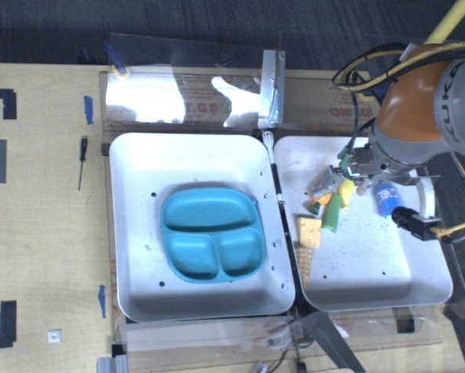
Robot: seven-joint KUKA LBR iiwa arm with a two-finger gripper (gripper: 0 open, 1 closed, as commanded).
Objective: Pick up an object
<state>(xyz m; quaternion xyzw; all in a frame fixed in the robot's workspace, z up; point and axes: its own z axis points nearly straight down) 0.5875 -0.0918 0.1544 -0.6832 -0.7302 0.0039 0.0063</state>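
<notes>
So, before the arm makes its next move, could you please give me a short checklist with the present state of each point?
1. Hand over the right bin, where the objects lie: ok.
2. Object between the hand's tips: cannot tell; the wrist hides them.
3. Small pieces clustered under the hand, a green piece, an orange piece and a yellow piece touching or overlapping, so a single clean pick is doubtful: not ok.
4. Tan cracker-like square lies apart at the cluster's lower edge, an easier target: ok.
5. Blue divided tray sits in the left bin, away from the arm: ok.
</notes>
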